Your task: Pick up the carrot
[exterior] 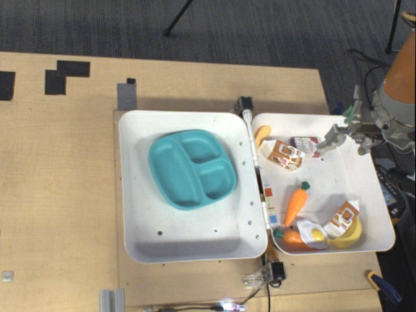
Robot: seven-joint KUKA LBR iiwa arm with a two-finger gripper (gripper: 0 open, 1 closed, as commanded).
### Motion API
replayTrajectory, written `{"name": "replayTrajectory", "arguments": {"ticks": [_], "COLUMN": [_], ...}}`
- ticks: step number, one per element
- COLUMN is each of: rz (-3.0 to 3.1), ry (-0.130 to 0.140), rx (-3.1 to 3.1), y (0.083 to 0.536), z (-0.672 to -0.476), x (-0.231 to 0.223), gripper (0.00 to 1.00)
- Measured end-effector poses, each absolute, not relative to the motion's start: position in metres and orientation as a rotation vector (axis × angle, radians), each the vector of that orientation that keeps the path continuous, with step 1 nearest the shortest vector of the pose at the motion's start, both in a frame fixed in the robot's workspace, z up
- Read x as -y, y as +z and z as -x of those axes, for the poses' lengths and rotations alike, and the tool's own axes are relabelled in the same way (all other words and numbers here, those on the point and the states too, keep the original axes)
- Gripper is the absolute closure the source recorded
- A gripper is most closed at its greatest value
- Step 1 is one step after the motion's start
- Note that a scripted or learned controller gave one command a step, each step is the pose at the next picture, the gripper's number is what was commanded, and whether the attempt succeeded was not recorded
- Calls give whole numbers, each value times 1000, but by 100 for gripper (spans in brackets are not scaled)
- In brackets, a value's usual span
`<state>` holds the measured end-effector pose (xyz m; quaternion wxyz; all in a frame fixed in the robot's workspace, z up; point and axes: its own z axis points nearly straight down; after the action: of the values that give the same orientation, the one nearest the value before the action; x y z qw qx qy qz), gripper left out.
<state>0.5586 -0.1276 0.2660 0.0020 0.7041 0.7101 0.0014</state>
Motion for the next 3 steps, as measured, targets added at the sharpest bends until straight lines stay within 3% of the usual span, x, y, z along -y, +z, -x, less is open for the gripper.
{"name": "replayTrajectory", "arguments": {"ticks": [1,2,3], "rz": [-2245,-2483,-2476], "ry": [-3,10,17], "rx": [-2204,-1920,-1918], "y": [170,87,99], "z": [-510,-523,-526], "x": [87,110,109], "gripper": [0,0,100]}}
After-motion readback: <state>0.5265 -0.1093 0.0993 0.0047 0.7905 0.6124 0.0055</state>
